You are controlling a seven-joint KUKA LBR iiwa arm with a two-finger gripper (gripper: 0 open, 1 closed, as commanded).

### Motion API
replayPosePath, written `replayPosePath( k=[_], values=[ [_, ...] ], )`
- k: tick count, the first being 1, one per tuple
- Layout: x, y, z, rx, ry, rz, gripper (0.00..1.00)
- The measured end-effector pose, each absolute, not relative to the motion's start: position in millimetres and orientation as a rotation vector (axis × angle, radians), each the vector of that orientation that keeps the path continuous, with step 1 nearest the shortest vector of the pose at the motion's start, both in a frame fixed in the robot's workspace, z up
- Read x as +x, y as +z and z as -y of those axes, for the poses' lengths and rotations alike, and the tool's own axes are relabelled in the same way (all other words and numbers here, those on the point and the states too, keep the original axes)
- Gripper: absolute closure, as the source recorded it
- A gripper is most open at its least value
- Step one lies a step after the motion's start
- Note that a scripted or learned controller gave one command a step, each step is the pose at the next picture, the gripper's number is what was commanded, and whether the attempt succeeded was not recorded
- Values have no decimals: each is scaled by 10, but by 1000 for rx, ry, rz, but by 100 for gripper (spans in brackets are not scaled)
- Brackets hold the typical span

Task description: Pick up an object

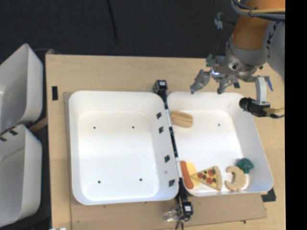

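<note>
Gripper (pixel 209 86): fingers spread, nothing between them, above the right bin's far rim (pixel 204 94).
Below and left: tan block (pixel 182 119) by the divider, bare floor around it.
Farther toward the near wall: pizza slice (pixel 209 177), hot dog (pixel 187 174), bitten cookie (pixel 236 178) and green piece (pixel 245 165), crowded together.
Left bin (pixel 115 147): open floor.

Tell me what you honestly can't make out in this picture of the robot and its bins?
- Upper arm: cut off by the top edge.
- Bench: bottom edge cut by the frame.
- Small green object: too small to identify.
- Red and yellow pieces beside the pizza slice toy: overlapping, so their shapes stay unclear.
</note>
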State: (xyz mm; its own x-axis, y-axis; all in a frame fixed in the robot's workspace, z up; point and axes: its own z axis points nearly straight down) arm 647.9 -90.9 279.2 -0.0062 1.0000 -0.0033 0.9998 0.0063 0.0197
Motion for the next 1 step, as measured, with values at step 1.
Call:
replayPosePath(
  k=[1],
  values=[
    [5937, 1966, 675, 2227, -9, -2225, 0]
  ],
)
